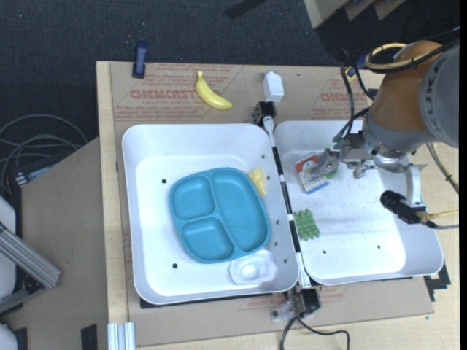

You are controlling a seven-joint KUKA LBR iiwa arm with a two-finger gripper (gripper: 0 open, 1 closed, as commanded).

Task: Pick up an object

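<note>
One small flat packet (314, 173), red, white and blue, lies in the upper left part of the right bin (365, 265), and it is the thing nearest the pincer (330, 162). It looks light and thin, probably a card or foil pouch, so it should weigh almost nothing but may flex or slide on the smooth white floor when pushed. Its flatness is the difficulty: a hold across its short edges, with the fingertips pressed down to the bin floor, seems the best chance.

The pincer sits right over the packet's upper edge, touching or nearly so. Whether it is released, clenched or gripping the packet cannot be told, because the grey wrist and the packet's own colours blur together there.

Below the packet, near the divider between the bins, lies a small green leafy piece (307, 224), likely soft plastic and easy to pinch. In the left bin (146, 217) a blue divided plate (217, 214) takes up the middle, with a small yellow piece (257, 181) at its upper right rim and a clear white cup-like thing (250, 270) at its lower edge; its exact form is hard to read. On the bench (117, 115) behind the bins rests a toy banana (211, 94).
</note>
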